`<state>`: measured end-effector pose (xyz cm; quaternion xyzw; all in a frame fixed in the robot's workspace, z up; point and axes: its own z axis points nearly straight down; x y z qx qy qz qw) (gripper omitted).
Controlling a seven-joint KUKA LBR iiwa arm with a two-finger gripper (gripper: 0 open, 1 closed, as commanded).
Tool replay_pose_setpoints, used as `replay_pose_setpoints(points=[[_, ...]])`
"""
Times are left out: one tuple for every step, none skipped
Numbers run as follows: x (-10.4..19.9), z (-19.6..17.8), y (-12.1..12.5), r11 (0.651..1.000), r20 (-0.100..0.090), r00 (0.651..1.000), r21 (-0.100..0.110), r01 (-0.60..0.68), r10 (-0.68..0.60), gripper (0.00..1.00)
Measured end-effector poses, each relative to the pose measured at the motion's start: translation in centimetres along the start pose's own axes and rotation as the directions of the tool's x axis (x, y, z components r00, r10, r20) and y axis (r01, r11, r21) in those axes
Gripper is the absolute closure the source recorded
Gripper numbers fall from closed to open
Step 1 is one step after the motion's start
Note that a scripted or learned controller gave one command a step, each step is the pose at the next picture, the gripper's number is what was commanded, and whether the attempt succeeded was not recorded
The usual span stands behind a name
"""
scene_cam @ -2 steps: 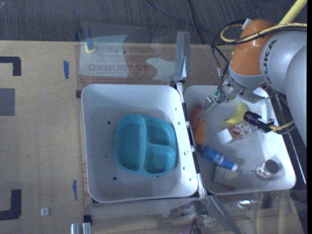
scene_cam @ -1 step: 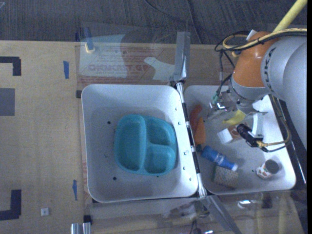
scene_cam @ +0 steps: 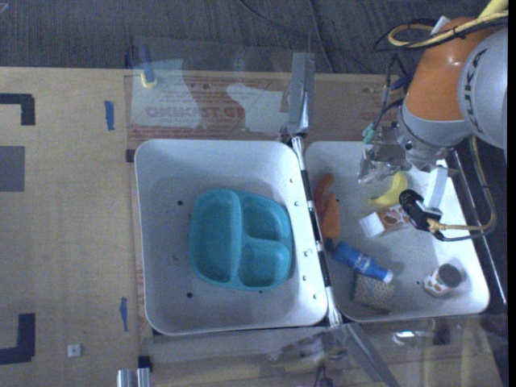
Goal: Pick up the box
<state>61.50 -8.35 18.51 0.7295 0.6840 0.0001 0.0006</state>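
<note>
Box (scene_cam: pixel 385 220), small, white and brown, lies on the floor of the right bin (scene_cam: pixel 419 256), about midway between its left and right edges and somewhat toward the far edge. My hand (scene_cam: pixel 377 166) hangs over the far part of the same bin, near the box but apart from it. From this slant I cannot tell whether my hand is released or clenched. A yellow banana (scene_cam: pixel 393 190) lies between my hand and the box, just beside the box; whether the two touch I cannot tell. My arm (scene_cam: pixel 439 67), grey with its orange band, reaches in over the bin's far right corner.

Along the right bin's left edge lies a long orange-red object (scene_cam: pixel 326 204), too blurred to name. Just beside its near end a blue bottle (scene_cam: pixel 360 260) lies on its side, slanting toward the near edge. A speckled sponge (scene_cam: pixel 374 293) sits by the near edge, close to the bottle's tip. A small cup (scene_cam: pixel 443 278) stands near the bin's near right corner, well apart from the box.

The left bin (scene_cam: pixel 161 184) holds a teal divided plate (scene_cam: pixel 239 239), lying flat around its middle and reaching toward the right edge. Both bins rest side by side on the tabletop (scene_cam: pixel 64 232), which carries strips of blue tape (scene_cam: pixel 109 115) beyond the left bin's far left corner.
</note>
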Motion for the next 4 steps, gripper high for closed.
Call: replay_pose_setpoints(points=[[5.6, -3.5, 1.5, 0.999, 0.000, 0.999, 0.000, -0.046, 0.046, 1.00], [6.5, 0.0, -4.7, 0.982, 0.000, 0.982, 0.004, -0.188, 0.188, 1.00], [5.4, -0.3, 2.1, 0.956, 0.001, 0.956, -0.003, 0.293, -0.293, 1.00], [5.4, -0.3, 2.1, 0.956, 0.001, 0.956, -0.002, 0.292, -0.292, 0.00]])
